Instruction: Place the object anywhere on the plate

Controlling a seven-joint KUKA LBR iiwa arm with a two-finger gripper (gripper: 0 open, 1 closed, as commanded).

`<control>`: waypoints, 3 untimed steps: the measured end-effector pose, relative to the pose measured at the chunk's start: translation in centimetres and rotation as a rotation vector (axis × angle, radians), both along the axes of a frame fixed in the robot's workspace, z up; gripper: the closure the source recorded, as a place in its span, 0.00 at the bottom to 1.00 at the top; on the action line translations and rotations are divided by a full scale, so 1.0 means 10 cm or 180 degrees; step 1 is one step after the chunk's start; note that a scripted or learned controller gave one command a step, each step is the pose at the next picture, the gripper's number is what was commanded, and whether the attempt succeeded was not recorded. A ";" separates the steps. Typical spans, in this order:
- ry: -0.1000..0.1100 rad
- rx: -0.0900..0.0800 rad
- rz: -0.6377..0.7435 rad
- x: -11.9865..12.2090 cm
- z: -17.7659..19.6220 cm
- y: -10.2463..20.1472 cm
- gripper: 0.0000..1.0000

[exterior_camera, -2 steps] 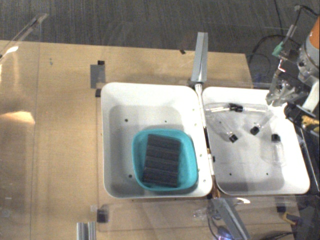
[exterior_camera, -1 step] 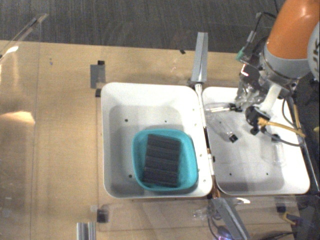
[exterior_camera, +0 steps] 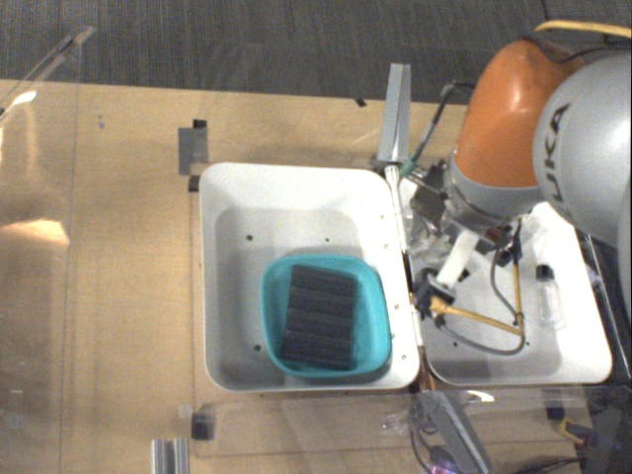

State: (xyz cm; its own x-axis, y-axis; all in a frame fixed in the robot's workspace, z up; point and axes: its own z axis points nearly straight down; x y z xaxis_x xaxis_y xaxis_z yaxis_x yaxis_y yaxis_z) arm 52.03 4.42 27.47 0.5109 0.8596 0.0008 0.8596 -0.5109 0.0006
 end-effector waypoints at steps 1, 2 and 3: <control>0.0001 0.0002 0.0231 0.27 -0.75 0.35 1.00; -0.0001 0.0002 0.0229 0.27 -0.75 0.34 0.00; -0.0038 0.0006 -0.0161 -0.22 1.19 0.39 0.00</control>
